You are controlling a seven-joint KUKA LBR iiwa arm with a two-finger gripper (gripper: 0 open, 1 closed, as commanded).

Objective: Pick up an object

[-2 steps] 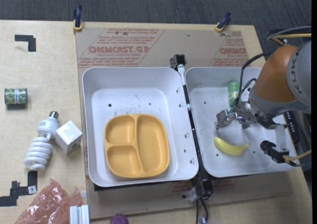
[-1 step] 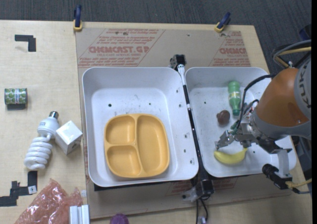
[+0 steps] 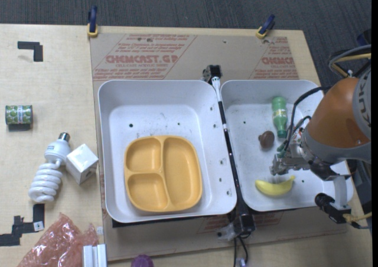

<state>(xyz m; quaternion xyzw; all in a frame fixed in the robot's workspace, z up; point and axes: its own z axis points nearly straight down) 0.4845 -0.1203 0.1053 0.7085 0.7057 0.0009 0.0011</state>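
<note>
In the right bin (image 3: 248, 109) lie a yellow banana (image 3: 273, 186) near the front wall, a small brown lump (image 3: 266, 138) in the middle and a green bottle (image 3: 279, 116) lying toward the back. My gripper (image 3: 282, 167) comes down from the right, directly above the banana's right end and a little in front of the brown lump. Its fingertips sit close to the banana, and the wrist's grey body and orange band hide them from above. Nothing shows between the fingers.
The left bin (image 3: 112, 142) holds a yellow divided plate (image 3: 163, 172). On the bench to the left are a spiral light bulb (image 3: 47, 174), a white cube (image 3: 82, 163), a green can (image 3: 18, 115) and a pink mesh bag (image 3: 56, 242).
</note>
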